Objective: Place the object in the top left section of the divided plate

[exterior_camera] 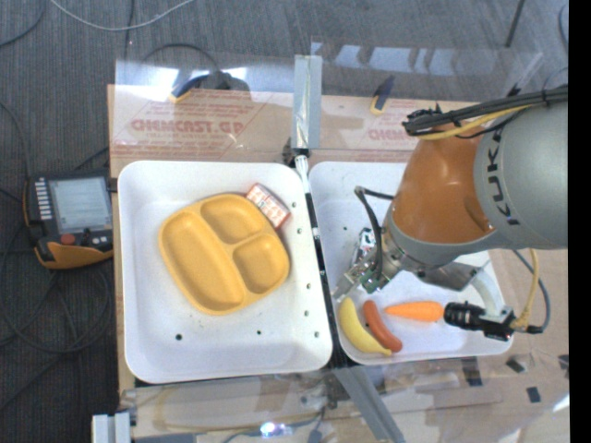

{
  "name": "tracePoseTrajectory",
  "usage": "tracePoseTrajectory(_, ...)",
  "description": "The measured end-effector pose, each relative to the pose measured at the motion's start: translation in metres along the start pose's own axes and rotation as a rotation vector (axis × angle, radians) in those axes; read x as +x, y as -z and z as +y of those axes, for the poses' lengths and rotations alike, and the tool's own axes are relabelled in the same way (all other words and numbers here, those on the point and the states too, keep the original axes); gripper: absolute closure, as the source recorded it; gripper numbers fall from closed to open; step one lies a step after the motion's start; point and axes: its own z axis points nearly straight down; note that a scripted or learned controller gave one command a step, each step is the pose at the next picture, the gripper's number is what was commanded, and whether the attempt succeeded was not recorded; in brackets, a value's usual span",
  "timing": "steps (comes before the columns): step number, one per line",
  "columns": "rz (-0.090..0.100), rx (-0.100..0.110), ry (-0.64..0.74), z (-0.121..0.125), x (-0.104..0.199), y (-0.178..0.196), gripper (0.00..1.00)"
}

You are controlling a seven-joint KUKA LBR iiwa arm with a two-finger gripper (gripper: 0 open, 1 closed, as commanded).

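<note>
A yellow divided plate lies in the left bin, and its three sections hold nothing. A small red and white box rests at the plate's upper right rim, against the bin floor. My gripper hangs over the left part of the right bin, under the orange and grey wrist. Just below it lie a banana, a red sausage and an orange carrot. Nothing shows in the gripper's grasp.
The arm's bulk covers much of the right bin. A raised wall divides the two bins. A handheld control unit sits on the floor left of the bench. Cables trail across the carpet at the back.
</note>
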Motion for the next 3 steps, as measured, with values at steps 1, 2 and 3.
tracePoseTrajectory(1,-0.002,-0.003,0.554,0.135,-0.038,0.001,1.0)
tracePoseTrajectory(2,-0.004,-0.006,1.063,0.196,-0.011,0.019,1.0)
tracePoseTrajectory(3,-0.002,-0.001,1.292,0.12,-0.014,0.001,1.0)
